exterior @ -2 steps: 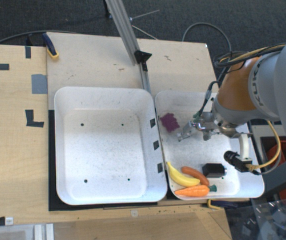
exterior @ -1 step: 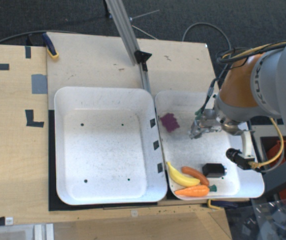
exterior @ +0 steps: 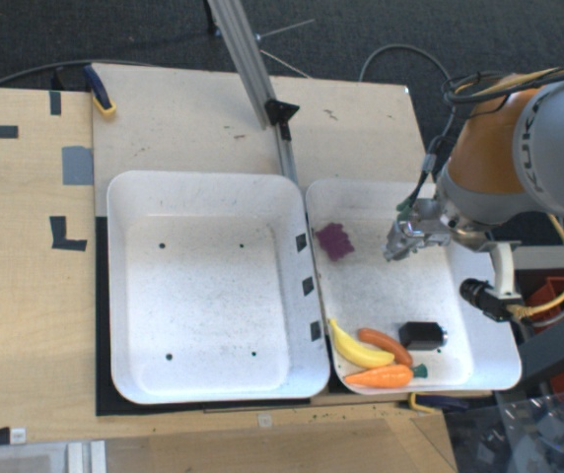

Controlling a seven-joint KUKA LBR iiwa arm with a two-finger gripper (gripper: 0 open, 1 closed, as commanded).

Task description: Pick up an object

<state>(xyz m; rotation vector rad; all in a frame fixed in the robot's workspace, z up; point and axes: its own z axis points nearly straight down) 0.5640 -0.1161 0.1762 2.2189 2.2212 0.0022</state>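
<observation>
The right bin [exterior: 479, 363] is shallow white plastic with speckled flooring. It contains a lumpy purple object [exterior: 335, 240], a curved yellow banana [exterior: 353, 348], two tapered orange carrots [exterior: 385, 361] and a black block [exterior: 421, 335]. The metallic gripper [exterior: 401, 242] hangs just right of the purple object, apart from it, holding nothing.

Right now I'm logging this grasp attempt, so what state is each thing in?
pincer: over the right bin, holding nothing visible, apart from the toys.
purple toy: lying loose on the right bin floor.
banana: lying at the near edge, touching the carrots.
carrots: lying beside the banana.
black block: lying flat.
left bin: resting on the bench.
</observation>
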